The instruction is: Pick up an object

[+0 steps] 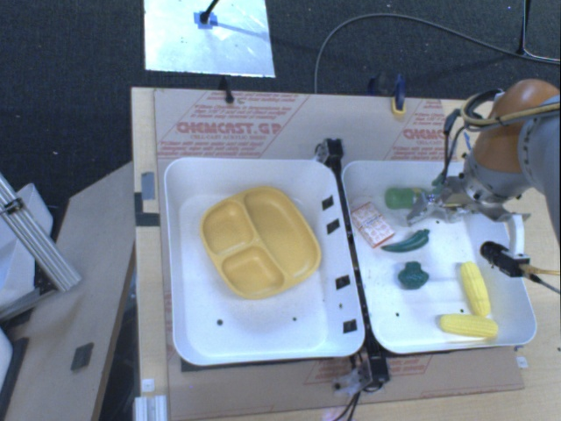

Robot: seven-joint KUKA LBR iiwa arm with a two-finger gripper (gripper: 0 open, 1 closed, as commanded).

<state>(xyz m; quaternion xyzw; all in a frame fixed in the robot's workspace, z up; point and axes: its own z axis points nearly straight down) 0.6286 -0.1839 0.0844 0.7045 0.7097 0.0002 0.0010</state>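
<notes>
The grey arm with an orange band (519, 139) comes in from the view's right, where the frame edge cuts it off, and bends down over the far part of the shallow white bin on the view's right (390, 318). Its wrist points toward the view's left, and the metal gripper (427, 207) sits low above the bin floor. Its tip is small and muddled against the white plastic, so I cannot tell whether the gripper is open or closed, and nothing can be seen held in it. Just beside the tip, on its left, lies a pale green rounded object (400, 198). It may be touching the gripper, but the view is too poor there to say, and its right end is partly hidden. Nearer the camera in the same bin are a small red-and-white printed card (372, 224) by the dividing wall, a dark green curved pepper-shaped piece (408, 241), a small teal lump (413, 276) of unclear shape, and two yellow toy corn cobs. One corn cob (474, 288) lies nearly lengthwise and the other corn cob (468, 325) lies crosswise by the near rim. The shallow white bin on the view's left (197, 327) holds a yellow three-compartment plastic plate (259, 242), well apart from the arm.
</notes>
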